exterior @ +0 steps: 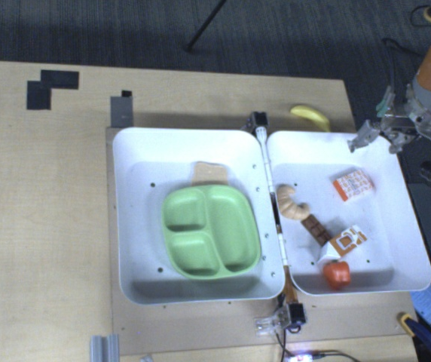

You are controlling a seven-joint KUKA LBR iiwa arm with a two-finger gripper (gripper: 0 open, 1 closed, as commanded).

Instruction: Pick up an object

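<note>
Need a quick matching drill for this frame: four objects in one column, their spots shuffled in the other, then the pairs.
Things:
1. green divided plate
2. banana
3. tomato
4. orange packet

Places:
A. on the bench, beyond the far rim of the right bin
B. right bin, near its front edge
C. left bin, in the middle
D. right bin, toward its far right

Pairs: 1-C, 2-A, 3-B, 4-D
</note>
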